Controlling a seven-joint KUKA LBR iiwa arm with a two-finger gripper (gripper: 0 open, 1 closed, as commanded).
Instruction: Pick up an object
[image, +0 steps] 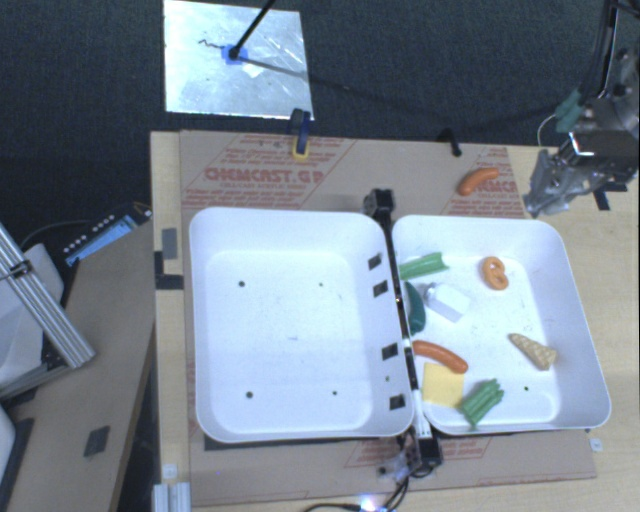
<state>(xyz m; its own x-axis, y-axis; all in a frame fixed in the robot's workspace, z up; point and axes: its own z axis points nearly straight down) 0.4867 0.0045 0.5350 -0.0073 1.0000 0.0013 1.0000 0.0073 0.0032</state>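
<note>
Nothing is picked up yet: your gripper hovers beyond the right bin, finger state indiscernible, while the sausage and other objects lie inside it.

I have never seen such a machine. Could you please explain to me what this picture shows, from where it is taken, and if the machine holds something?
The picture comes from one fixed camera above a bench, looking down at a slant. The machine is a robot arm reaching in from the right; its grasping part, the end effector, hangs at the upper right, outside the bins. I see nothing between its fingers.

Two shallow white bins sit side by side. The left bin has no objects in it. The right bin holds small toy-like things: a green piece, an orange ring, a white block, a red sausage, a yellow square, a tan wedge and a green bundle. Another orange sausage lies on the board behind the bins.
</note>
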